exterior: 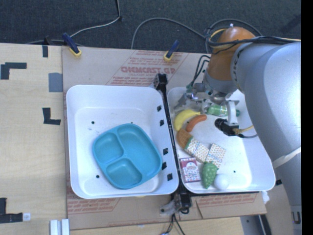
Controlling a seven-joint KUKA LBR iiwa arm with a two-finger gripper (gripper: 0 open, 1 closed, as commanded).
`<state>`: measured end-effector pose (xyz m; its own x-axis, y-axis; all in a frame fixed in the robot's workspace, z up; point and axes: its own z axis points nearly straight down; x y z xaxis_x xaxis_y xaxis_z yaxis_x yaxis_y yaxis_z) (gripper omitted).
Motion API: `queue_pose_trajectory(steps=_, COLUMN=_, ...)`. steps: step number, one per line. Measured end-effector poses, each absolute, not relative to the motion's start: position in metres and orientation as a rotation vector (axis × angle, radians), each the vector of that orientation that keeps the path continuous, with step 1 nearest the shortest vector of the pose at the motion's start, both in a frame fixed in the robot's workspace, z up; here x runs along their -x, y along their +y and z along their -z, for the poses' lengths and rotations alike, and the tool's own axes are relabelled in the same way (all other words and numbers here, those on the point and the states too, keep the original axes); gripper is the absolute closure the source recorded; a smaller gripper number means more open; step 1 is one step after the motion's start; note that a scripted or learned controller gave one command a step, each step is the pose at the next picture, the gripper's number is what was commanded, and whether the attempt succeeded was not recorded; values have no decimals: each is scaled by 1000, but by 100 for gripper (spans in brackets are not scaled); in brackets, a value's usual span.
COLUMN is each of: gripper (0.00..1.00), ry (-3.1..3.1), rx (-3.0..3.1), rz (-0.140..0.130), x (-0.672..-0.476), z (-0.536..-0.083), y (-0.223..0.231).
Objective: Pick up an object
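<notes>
Arm: grey, bulky and nearest the lens, it fills the right side, its orange band (pixel 230 53) above the wrist.
Counter: pale wood at the far left with dark tape marks, then a brown cardboard sheet (pixel 142 70) under both bins, held at its far edge by two blue-and-yellow clamps.
Left bin (pixel 78 131): white and shallow; a blue divided tray (pixel 127 155) with three compartments lies tilted in its near half.
Divider: a black strip (pixel 166 131) runs between the two bins, which sit side by side.
Right bin (pixel 259 175): white, crowded with small things in its left and middle parts.
Banana (pixel 182 117): yellow, near the far left of the right bin, just beside the hand.
Orange piece (pixel 194 122): curved, lying against the banana's near side.
Patterned packets (pixel 205 152): two, touching, in the middle of the bin.
Red box (pixel 190 169): near the front left corner.
Green item (pixel 209 174): bumpy, just right of the red box.
White ball (pixel 222 182): touching the green item's near end.
Hand (pixel 208 98): low in the far part of the right bin, above the banana; fingers too cluttered to read, so open or closed cannot be told.
</notes>
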<state>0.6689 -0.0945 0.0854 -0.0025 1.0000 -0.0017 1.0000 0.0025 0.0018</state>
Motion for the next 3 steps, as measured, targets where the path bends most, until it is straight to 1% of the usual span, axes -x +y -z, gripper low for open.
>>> queue_pose_trajectory(steps=1, gripper=0, ry=2222, rx=-2218, rz=-1, x=-626, z=-86, y=-97)
queue_pose_trajectory(steps=2, gripper=0, ry=2220, rx=-2217, rz=-3, x=-600, z=-86, y=-95)
queue_pose_trajectory(steps=3, gripper=0, ry=2222, rx=-2221, rz=1, x=-585, z=-106, y=-118)
